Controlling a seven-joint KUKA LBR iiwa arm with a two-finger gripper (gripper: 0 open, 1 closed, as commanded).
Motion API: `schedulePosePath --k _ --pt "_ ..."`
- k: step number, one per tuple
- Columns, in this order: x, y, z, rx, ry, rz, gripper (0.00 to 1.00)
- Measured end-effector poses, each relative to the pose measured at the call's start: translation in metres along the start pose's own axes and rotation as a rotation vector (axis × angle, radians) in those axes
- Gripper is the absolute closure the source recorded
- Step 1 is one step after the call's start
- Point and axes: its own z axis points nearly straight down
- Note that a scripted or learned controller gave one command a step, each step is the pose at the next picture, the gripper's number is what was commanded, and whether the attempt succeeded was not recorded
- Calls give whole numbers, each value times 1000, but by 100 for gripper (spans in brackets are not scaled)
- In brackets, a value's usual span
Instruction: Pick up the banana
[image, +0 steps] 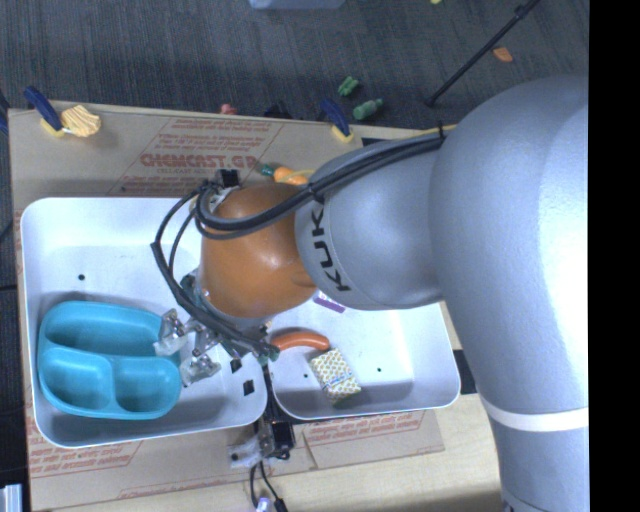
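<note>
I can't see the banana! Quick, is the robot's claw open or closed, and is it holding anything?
Gripper: cannot be told. It hangs low in the left bin, beside the blue divided dish, with nothing seen in it.

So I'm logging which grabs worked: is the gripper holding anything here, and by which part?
Cannot tell. The gripper sits low in the left bin beside the blue dish; nothing shows between its tips.
</note>
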Motion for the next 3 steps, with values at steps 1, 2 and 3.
schedulePosePath --k 1,2,3 --pt "1 -2 -9 2 6 1 100" --pt "-17 18 31 -10 12 -27 100" --pt "-17 16 21 -7 12 -27 100"
